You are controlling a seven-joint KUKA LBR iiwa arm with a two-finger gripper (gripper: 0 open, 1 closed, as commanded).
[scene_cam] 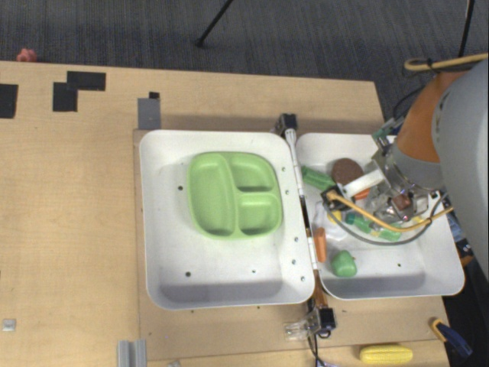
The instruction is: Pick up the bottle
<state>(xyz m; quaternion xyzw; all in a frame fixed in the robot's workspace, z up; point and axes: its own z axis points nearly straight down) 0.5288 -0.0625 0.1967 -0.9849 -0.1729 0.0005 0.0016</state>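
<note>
Jaws unreadable amid cables: the gripper (397,199) hangs low in the right bin (397,281), the bottle (367,224) seemingly just left of it, not yet lifted.

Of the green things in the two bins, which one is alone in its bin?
The large light-green divided plastic plate, alone in the left white bin. The small round green piece and green stick-shaped item share the right white bin.
</note>
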